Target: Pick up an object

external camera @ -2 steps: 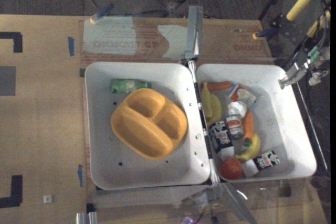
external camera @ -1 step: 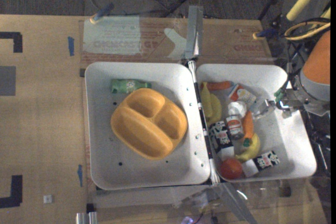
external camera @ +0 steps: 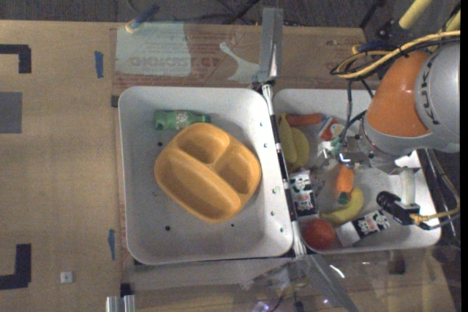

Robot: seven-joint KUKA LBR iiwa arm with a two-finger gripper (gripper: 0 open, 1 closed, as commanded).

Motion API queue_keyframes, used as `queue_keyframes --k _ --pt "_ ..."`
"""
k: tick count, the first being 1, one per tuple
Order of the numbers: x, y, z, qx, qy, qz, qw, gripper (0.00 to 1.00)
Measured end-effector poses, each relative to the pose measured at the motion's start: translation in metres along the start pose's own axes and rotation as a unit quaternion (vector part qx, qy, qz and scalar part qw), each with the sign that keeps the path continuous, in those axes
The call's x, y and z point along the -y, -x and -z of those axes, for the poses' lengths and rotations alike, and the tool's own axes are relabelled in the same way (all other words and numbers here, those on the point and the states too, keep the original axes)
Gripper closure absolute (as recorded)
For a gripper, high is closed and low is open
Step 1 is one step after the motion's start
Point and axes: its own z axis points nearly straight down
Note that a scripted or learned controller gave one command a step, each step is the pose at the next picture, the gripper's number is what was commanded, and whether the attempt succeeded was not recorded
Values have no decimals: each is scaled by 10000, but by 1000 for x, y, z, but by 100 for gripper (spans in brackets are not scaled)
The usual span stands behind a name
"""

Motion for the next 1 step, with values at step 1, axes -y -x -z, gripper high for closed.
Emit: queue_keyframes --k 1 --pt "0 1 9 -9 -3 -10 10000 100"
